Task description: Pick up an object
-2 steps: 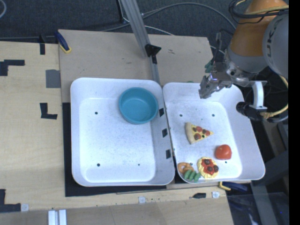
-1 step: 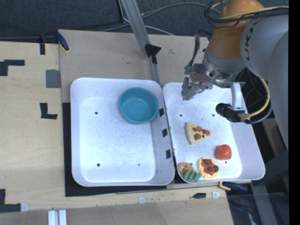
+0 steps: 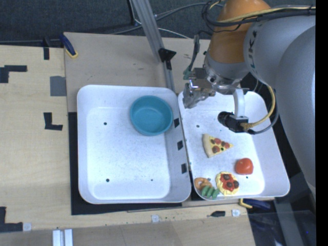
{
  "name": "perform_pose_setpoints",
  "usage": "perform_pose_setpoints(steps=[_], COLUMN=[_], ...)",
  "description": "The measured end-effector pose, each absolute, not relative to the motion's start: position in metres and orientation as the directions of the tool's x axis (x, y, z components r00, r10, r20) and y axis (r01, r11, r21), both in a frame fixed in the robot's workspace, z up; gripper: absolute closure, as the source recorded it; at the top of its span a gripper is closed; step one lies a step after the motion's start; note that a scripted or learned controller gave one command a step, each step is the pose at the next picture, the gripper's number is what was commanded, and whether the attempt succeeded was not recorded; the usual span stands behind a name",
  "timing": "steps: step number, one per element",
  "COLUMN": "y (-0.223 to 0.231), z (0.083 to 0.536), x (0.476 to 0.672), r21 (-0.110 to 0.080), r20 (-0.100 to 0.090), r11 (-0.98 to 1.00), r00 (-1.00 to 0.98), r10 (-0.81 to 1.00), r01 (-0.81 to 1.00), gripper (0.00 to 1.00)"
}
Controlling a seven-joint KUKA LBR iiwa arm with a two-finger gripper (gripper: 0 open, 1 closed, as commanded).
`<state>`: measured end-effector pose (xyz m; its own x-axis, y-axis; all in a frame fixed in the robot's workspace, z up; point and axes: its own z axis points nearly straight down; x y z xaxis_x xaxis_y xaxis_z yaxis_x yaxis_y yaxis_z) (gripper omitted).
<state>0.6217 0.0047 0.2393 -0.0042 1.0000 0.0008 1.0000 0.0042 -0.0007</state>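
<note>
My gripper (image 3: pixel 192 97) hangs over the far left corner of the right bin (image 3: pixel 256 137), close to the wall between the two bins. Nothing shows between its fingers. A toy pizza slice (image 3: pixel 215 145) lies in the middle of the right bin, below and to the right of the gripper. A red tomato (image 3: pixel 244 166) sits nearer the front right. At the front edge lie a round pizza-like piece (image 3: pixel 227 183) and a small green and orange piece (image 3: pixel 205 187). A blue bowl (image 3: pixel 150 115) stands in the left bin's far right corner.
The left bin (image 3: pixel 107 152) holds the bowl at its back. A grey metal pole (image 3: pixel 151 32) slants down to the bins' shared corner near the gripper. Cables loop around the wrist at the right. Wooden bench surrounds both bins.
</note>
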Motion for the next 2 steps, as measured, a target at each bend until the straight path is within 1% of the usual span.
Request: perform_pose_setpoints(steps=[1,2], y=[0.053,0.101], z=[0.235,0.241], x=[0.627,0.647], r21=[-0.001,0.0], r20=[0.0,0.001], r11=[0.004,0.004], r00=[-0.004,-0.004], r10=[1.0,1.0], r01=[1.0,1.0], gripper=[1.0,1.0])
